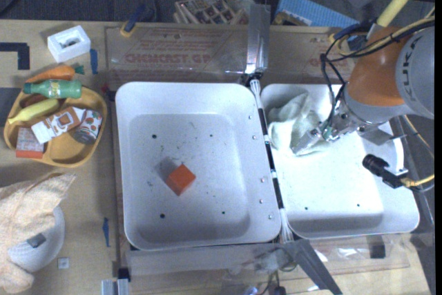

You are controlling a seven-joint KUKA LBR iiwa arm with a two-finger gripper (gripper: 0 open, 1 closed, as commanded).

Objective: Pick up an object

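An orange cube (181, 179) lies in the left bin (138, 148), a little left of its middle. A crumpled white and pale green cloth (289, 118) sits in the upper left part of the right bin (345, 197). My gripper (308, 139) is low in the right bin, at the cloth's lower right edge and touching or nearly touching it. The arm's orange band (373, 76) stands above it, and the wrist hides part of the bin's back wall.
A yellow bowl (83, 152) with toy food sits left of the bins, with a beige cloth (27, 217) below it. A small white box (69, 43) lies at the back left. A black cable plug (376, 166) hangs over the right bin's right side.
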